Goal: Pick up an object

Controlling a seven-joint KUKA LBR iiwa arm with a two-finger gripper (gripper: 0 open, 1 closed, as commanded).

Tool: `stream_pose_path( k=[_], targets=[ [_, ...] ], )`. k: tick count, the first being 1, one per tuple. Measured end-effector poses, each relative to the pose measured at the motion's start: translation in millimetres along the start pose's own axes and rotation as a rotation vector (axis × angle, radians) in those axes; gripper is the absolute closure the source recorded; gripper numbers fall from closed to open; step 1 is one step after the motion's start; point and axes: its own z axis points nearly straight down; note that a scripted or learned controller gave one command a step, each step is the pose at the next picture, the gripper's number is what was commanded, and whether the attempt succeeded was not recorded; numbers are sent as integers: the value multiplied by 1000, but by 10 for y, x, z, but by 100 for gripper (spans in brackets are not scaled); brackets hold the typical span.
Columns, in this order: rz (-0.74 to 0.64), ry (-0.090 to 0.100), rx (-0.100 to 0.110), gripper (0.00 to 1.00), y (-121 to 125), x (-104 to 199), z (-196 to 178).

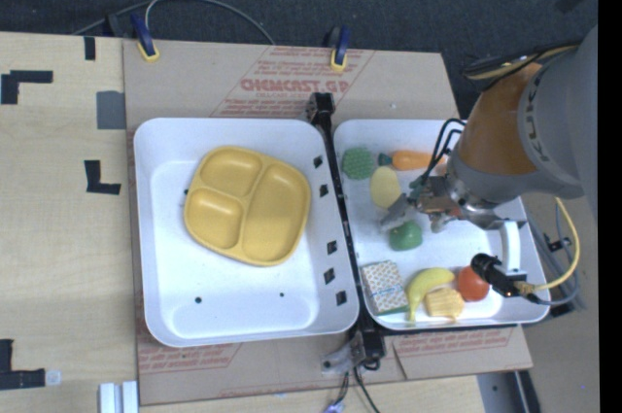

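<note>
A wooden worktop (58, 236) spans the frame, topped by a cardboard sheet (292, 81) carrying two shallow white bins. The left bin (160, 304) holds a yellow divided plate (248, 204) near its upper middle. The grey arm (544, 124), with its orange band, reaches in from the right edge of the frame over the right bin (437, 131).

The claw (413, 207) hangs low at the centre of the right bin, and whether its fingers are spread or pressed together cannot be told from this angle; nothing is seen pinched between them. A green round fruit (406, 235) lies just below the claw, touching or nearly so, and appears the likeliest target. A pale yellow fruit (385, 186) lies just to the claw's upper left, its long axis running roughly top to bottom. Beyond that sit a dark green vegetable (357, 162) and a carrot (411, 159) lying crosswise near the bin's top.

Along the lower edge of the right bin rest a patterned square packet (383, 285), a banana (426, 286), a tomato (472, 284) and a small orange-yellow piece (445, 303).
</note>
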Motion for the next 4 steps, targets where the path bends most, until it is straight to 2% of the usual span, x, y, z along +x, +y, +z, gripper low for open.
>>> stream_pose_path(
  k=[1,2,3,4],
  targets=[
    [-1,0,-4,0,107,-11,391],
    [-2,-1,-8,100,118,-8,286],
    [-3,2,-5,100,281,760,-596],
    [-2,0,-3,0,275,750,-588]
  ],
)
